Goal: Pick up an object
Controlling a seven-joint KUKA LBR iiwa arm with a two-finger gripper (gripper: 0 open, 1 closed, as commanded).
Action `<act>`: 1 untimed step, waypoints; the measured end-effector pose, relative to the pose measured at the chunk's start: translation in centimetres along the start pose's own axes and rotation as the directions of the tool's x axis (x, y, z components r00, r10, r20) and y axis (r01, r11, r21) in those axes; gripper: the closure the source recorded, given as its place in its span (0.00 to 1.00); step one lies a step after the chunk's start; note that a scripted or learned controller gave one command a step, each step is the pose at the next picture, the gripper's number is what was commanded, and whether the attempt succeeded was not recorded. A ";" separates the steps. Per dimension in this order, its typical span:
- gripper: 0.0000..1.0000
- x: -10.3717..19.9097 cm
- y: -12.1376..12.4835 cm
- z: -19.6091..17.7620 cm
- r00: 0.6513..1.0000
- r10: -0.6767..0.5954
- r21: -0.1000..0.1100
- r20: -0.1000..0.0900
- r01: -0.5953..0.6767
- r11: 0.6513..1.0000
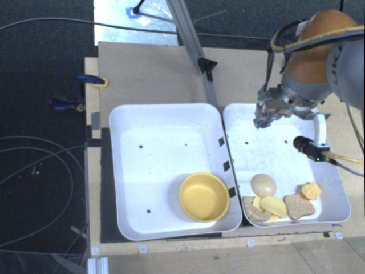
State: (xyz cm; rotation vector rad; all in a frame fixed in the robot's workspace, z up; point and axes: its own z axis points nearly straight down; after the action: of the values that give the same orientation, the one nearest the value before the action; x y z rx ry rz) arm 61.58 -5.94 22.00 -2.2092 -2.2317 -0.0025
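Here the hand (263, 119), its grip impossible to tell, hangs above the right bin (342, 207), well apart from the tan, round bun (263, 185).

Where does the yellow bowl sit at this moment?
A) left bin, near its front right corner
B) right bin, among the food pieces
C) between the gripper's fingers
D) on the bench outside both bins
A: the yellow bowl rests on the floor of the left bin, near its front right corner.

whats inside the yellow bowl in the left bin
The yellow bowl in the left bin looks empty: its yellow inner surface shows with nothing in it. The near inner wall is hidden by the rim, and whatever lies under the bowl is covered.
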 end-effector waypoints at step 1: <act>1.00 5.7 -1.0 0.7 1.000 -0.001 0.001 0.000 0.001 1.000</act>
State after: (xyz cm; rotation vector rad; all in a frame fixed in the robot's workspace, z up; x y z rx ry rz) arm 60.56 -0.26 21.29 -2.2080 -2.2320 -0.0019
